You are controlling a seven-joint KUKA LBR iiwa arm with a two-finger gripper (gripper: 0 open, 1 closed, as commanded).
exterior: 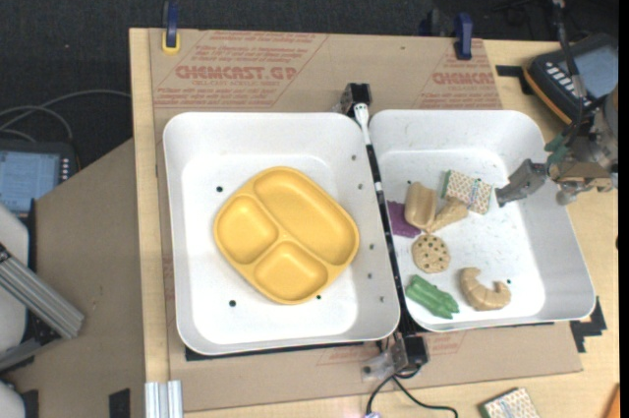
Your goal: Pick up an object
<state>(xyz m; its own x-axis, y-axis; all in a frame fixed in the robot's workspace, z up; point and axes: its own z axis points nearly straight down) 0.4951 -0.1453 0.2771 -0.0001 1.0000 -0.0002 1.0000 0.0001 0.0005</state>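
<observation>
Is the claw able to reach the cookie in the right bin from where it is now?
Probably yes. The claw is at the right bin's right side, and the cookie lies flat with open floor between them; nothing covers it.

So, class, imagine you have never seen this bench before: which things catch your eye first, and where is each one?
The bright yellow divided plate stands out first, lying in the middle of the left bin. Next comes the cluster of toy food in the right bin: a cookie, a croissant and a green vegetable piece toward its near side. The claw sits at that bin's right side.
</observation>
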